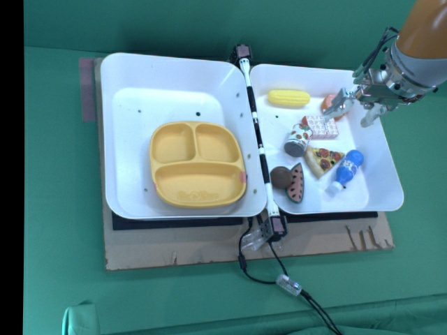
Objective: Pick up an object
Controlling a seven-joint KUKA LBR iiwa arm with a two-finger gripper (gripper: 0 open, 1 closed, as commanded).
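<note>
Arm: the grey KUKA arm with its orange band comes in from the right, over the far right corner of the right bin (388, 187).
Gripper: the gripper (357, 107) hangs above the bin's upper right part, its two fingers spread apart with nothing between them; one fingertip (338, 106) sits over the reddish toy, the other over bare white floor nearer the right wall.
Reddish toy: a small orange-red piece (330, 102), partly hidden by the finger, just behind the wafer; I can't tell whether the finger touches it.
Corn: a yellow toy corn cob (288, 98) lies crosswise near the far wall of the right bin, well left of the gripper.
Wafer: a pink and white checked block (323, 126) lies just below the gripper.
Can: a small tin (296, 144) lies tilted, touching the wafer's left end.
Pizza: a toy pizza slice (323, 159) lies in the middle of the bin, just beside the bottle.
Bottle: a blue and white toy bottle (345, 169) lies on its side, slanted, towards the right wall.
Watermelon: a slice (296, 183) lies near the front wall, touching a brown round piece (281, 177) on its left.
Left bin: the left bin (126, 96) holds a yellow three-compartment plate (198, 165), lying flat towards its front right.
Cable: a black cable (279, 265) runs from the bins' divider off the front of the cardboard base (174, 250).
</note>
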